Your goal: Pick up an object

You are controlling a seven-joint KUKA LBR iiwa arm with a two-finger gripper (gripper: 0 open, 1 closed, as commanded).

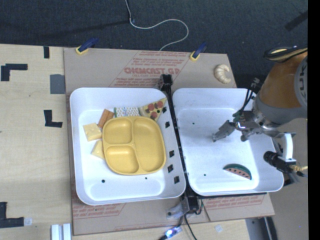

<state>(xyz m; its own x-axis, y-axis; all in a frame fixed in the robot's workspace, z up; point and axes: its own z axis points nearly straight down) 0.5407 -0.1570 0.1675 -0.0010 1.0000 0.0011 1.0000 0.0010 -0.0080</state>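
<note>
A watermelon slice toy lies near the front right corner of the right bin. My gripper hangs over the middle of that bin, up and to the left of the slice, reaching in from the right on the grey arm with its orange band. Nothing shows between its fingers. In the left bin a yellow divided plate sits in the middle, with a pizza slice toy, a brown cracker and pale yellow squares tucked around its upper left edge.
The bins stand on a cardboard sheet held by clamps at the back. A beige shell-like object lies on the cardboard behind the right bin. A white cable loops over the dark floor behind.
</note>
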